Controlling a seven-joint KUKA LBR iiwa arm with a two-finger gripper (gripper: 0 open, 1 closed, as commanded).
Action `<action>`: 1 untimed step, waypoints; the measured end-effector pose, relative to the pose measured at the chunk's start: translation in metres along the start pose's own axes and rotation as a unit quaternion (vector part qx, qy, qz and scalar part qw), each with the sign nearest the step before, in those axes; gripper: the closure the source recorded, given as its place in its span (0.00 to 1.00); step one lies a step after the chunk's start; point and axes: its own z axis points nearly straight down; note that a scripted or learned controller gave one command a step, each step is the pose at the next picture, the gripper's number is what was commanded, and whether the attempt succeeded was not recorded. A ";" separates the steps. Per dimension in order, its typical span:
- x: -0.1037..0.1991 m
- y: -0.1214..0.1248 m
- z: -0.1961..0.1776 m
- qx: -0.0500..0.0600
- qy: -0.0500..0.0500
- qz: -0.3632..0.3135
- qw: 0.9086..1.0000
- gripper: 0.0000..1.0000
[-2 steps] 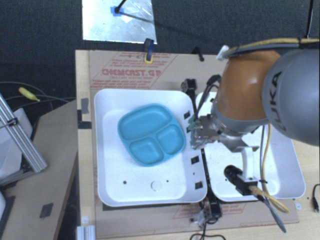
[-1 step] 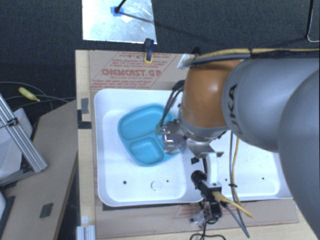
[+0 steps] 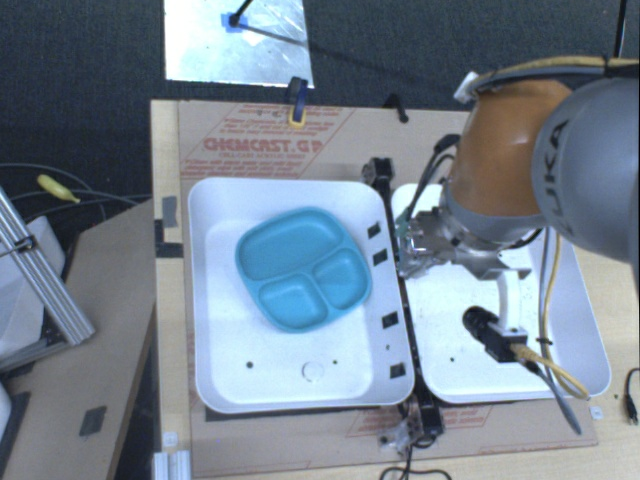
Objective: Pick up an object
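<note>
The pincer [image 3: 415, 253], whose state I cannot tell, is hovering just right of the blue plate [image 3: 300, 268], above the bins' divider.

The claw [image 3: 412, 251] sits mostly hidden beneath the arm's wrist [image 3: 500, 158]; beside it, the right bin [image 3: 470, 383] is largely covered.
</note>
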 end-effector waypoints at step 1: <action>0.070 -0.033 -0.012 0.002 0.004 -0.009 1.000 1.00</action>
